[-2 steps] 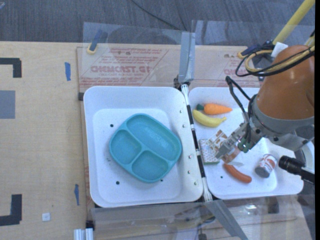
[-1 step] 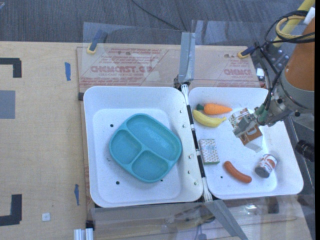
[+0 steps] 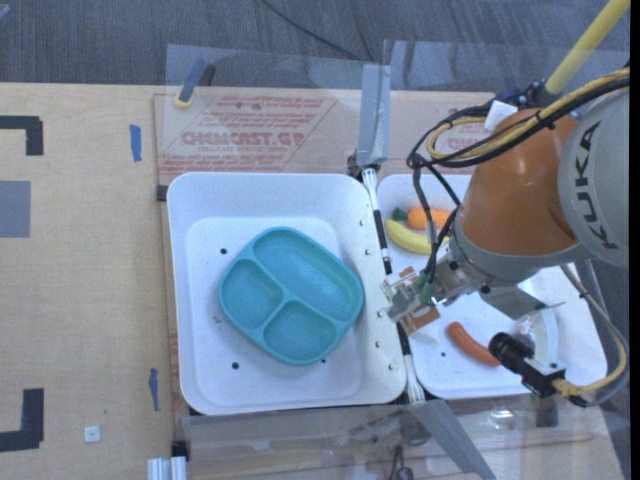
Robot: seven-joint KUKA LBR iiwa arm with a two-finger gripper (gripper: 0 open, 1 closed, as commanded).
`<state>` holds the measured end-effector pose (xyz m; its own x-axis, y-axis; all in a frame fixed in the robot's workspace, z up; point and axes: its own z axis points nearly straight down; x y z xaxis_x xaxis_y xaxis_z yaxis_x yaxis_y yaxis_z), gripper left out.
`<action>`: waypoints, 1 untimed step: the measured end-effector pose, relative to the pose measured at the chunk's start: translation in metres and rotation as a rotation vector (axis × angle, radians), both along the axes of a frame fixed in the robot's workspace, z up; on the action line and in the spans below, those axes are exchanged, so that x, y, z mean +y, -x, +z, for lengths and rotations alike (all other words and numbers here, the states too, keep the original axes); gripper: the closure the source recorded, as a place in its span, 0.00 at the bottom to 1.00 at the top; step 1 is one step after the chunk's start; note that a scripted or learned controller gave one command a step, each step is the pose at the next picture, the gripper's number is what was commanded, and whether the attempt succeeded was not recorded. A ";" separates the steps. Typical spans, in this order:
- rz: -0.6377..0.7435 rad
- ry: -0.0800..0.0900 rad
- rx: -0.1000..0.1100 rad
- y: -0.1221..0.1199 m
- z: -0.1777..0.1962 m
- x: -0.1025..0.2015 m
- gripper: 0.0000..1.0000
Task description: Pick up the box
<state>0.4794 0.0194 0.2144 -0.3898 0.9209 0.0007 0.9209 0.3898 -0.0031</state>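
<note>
Frankly, I can't tell what state my gripper [image 3: 412, 301] is in beside the bin wall [image 3: 392, 298], so I fear clipping it instead of grabbing a box.

My tool [image 3: 408, 303] hangs over the ridge where the two bins meet. To its left, a blue divided plate [image 3: 291, 294] takes up the middle of the left bin [image 3: 190, 208], with bare white floor around it. To its right, my own arm [image 3: 520, 203] covers much of the right bin [image 3: 590, 363]; a banana [image 3: 408, 235] lies just behind, a sausage [image 3: 470, 342] just beside.
</note>
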 end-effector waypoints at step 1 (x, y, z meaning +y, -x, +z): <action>-0.015 -0.001 0.001 0.000 -0.032 -0.051 1.00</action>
